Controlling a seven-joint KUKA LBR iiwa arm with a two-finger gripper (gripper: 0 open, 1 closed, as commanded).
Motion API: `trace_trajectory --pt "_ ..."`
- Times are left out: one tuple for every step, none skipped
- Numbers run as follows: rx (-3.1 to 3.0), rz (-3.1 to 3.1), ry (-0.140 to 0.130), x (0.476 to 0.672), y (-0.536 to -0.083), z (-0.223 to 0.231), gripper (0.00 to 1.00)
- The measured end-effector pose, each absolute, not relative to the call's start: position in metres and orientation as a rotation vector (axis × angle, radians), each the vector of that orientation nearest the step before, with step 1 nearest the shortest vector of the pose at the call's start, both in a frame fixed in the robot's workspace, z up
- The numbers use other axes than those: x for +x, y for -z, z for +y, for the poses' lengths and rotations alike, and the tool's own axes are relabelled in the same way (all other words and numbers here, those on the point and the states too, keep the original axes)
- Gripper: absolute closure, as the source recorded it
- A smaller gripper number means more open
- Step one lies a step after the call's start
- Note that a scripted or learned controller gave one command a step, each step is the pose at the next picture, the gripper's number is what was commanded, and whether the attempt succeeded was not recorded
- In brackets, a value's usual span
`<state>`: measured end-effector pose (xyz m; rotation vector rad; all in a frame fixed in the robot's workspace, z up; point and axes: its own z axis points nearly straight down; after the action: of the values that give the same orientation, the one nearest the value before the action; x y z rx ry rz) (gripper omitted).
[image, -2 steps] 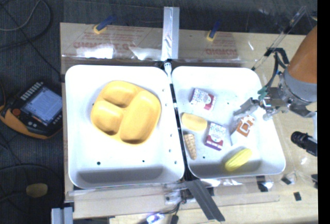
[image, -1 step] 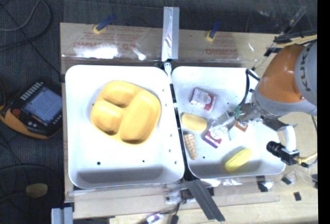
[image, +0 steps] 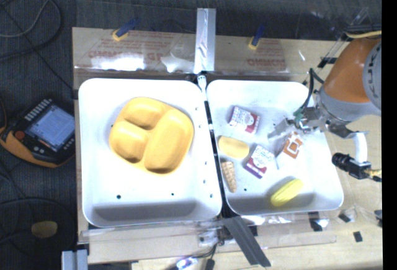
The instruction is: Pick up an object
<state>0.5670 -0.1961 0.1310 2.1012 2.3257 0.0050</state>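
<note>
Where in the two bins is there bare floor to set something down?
Left bin: a bare strip along its near edge, below the yellow moulded piece, and narrow margins either side. Right bin: bare at the far left corner above the pink packet. Its middle is crowded: yellow block, second packet, lemon, gripper.

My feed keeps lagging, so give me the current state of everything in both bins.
Yellow lump: resting in left bin.
Pink packet: flat in right bin.
Lemon: lying near right bin's front.
Orange packet: lying beside pincer.
Pincer: low over right bin.
</note>
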Motion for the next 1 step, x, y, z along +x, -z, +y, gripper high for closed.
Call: trace_trajectory --pt "1.895 2.468 -0.019 0.5761 -0.1185 -0.2098 0.00"
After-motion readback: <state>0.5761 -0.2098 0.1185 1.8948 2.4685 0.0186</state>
